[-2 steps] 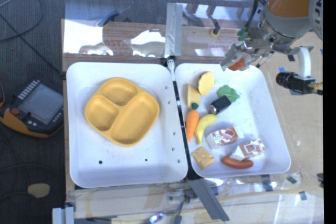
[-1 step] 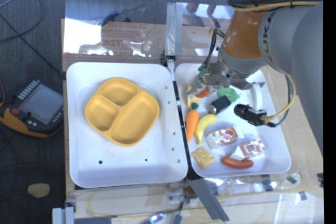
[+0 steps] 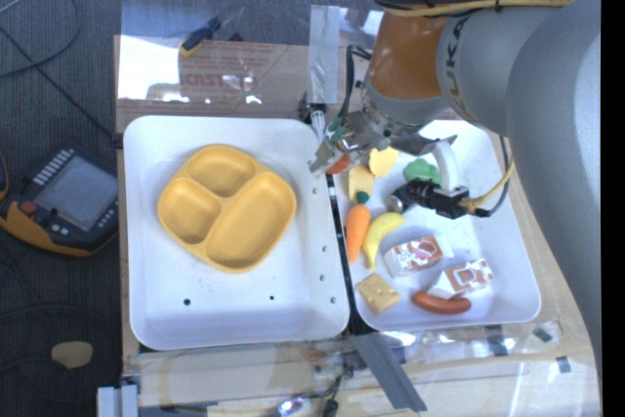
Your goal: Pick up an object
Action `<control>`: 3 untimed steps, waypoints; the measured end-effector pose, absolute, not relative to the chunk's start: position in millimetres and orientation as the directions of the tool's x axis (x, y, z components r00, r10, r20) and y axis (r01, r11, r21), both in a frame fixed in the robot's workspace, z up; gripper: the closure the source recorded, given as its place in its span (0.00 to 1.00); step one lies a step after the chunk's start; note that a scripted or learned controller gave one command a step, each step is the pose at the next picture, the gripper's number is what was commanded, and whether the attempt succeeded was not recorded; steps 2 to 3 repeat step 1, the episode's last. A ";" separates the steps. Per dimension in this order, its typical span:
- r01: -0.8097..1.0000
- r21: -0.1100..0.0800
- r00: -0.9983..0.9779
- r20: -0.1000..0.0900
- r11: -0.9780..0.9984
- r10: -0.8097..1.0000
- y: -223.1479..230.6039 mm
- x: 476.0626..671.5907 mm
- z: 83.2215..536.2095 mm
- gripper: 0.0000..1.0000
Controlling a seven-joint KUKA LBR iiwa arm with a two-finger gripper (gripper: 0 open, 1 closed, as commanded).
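Claw (image 3: 337,151) hung low over the near-left corner of the right bin (image 3: 518,303), close to the divider between the two bins; whether its fingers stood open or shut could not be told from above, and nothing was plainly seen held between them.

Contents of right bin: carrot (image 3: 357,228) and banana (image 3: 383,233) lying side by side just below the claw; pale yellow piece (image 3: 363,181) between claw and carrot; green item (image 3: 422,170) further right; cracker (image 3: 377,292) near the front edge; sausage (image 3: 441,303) beside it; two small cartons (image 3: 439,266) close together.

Contents of left bin (image 3: 146,308): yellow divided plate (image 3: 228,206), alone, well apart from the claw.

Judgement on the step: approach to a grasp among the nearest items; the carrot and the pale yellow piece looked the likeliest targets; a good grasp would call for straddling one item across its narrow width, clear of the bin wall and of neighbours touching it, then lifting straight up; crowding risked a pinch on two items or a slip.
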State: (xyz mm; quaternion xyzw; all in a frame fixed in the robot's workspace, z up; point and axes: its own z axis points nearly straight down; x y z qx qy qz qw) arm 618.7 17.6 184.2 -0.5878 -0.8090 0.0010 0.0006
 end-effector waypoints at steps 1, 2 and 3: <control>0.951 -0.002 -0.309 0.001 0.309 0.951 43.2 620.1 192.9 1.00; 0.951 -0.002 -0.309 0.001 0.309 0.951 43.2 620.1 192.9 1.00; 0.951 -0.002 -0.309 0.001 0.309 0.951 43.2 620.1 192.9 1.00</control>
